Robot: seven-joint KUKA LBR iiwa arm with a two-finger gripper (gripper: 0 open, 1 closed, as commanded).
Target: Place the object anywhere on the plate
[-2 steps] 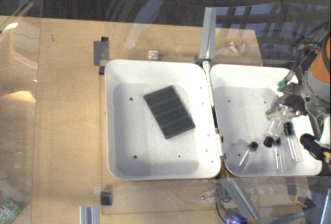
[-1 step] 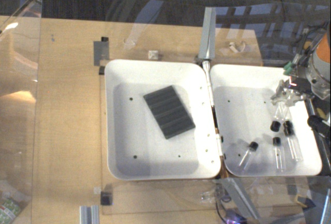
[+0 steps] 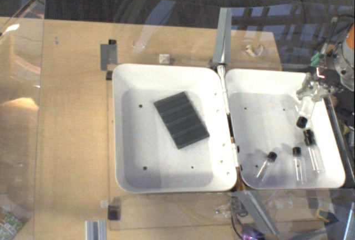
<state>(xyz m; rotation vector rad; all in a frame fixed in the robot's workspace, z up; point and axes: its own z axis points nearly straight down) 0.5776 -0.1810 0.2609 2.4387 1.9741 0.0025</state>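
Observation:
A dark grey ribbed plate point(image 3: 181, 120) lies tilted in the left white bin point(image 3: 127, 178). Over the far right corner of the right bin point(image 3: 244, 178), my gripper point(image 3: 310, 93) is shut on the top end of a clear vial point(image 3: 304, 111). The vial hangs down and slightly left, with its black cap at the bottom, just above the bin floor. The plate sits well to the left of the gripper, across the divider between the bins.
Three more clear vials with black caps lie in the right bin's near half: one point(image 3: 265, 164) on the left, one point(image 3: 298, 166) in the middle, one point(image 3: 313, 156) on the right. A grey post point(image 3: 223, 34) stands behind the bins' shared edge.

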